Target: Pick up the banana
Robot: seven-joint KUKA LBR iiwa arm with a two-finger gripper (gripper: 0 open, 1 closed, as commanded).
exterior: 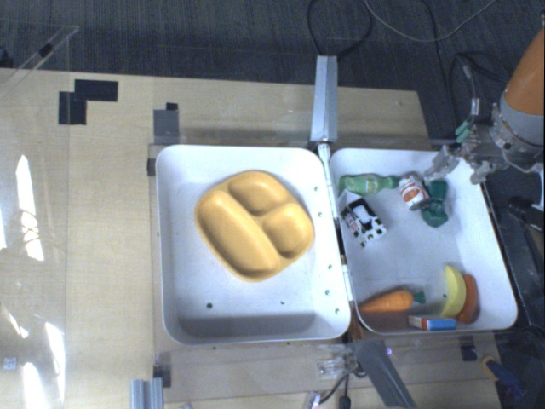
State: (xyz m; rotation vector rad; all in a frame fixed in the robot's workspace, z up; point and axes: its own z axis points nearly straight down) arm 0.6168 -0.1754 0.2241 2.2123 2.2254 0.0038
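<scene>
The banana (456, 290) lies in the right bin (485, 228), at its near right corner, against a reddish-brown fruit (470, 298) on its right. Just left of the banana lies a carrot (390, 302), with a small tube (431, 322) below. The gripper (460, 162) hovers over the bin's far right corner, well apart from the banana, fingers spread and holding nothing.

Grey arm (521, 135), orange band (528, 83)
</scene>
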